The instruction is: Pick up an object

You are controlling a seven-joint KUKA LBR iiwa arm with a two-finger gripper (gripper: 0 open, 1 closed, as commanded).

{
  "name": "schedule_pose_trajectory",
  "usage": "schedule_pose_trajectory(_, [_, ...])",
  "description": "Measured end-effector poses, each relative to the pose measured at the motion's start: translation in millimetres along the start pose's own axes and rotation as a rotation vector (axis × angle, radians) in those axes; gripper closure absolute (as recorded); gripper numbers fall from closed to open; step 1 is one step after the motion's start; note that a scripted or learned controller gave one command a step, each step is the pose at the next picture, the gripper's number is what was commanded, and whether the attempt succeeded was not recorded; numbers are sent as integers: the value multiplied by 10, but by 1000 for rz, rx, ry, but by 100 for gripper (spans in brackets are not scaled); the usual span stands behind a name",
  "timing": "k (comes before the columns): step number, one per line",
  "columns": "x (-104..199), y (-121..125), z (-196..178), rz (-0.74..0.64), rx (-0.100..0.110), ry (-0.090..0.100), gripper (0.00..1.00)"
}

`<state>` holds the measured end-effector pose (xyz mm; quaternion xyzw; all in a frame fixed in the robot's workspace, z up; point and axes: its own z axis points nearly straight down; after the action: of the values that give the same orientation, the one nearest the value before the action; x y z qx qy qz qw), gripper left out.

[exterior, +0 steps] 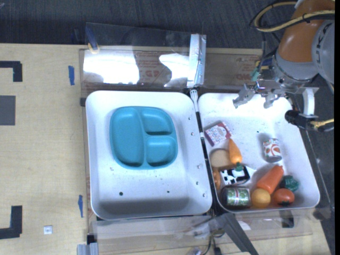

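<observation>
Camera view looks down on the tabletop [37, 142], where the left bin [106, 190] carries a blue sectioned tray [142, 136] and the right bin [305, 158] holds a cluster of toy foods at its near end. The arm [303, 41] reaches in from the far right. Its jaws [257, 96] hang spread and released over the bin's far end, grasping nothing. Nearest lies the small can [272, 149], just nearward and slightly right of the jaws; the carrot [270, 178] slants farther beyond.
</observation>
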<state>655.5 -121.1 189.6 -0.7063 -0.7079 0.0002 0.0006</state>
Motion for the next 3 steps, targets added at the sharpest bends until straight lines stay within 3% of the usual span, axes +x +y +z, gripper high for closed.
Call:
schedule_pose_trajectory(1, [145, -669, 930, -160, 6, 1, 0])
schedule_pose_trajectory(2, [192, -902, 1024, -177, -7, -2, 0])
schedule_pose_trajectory(3, [175, -881, 899, -174, -15, -5, 100])
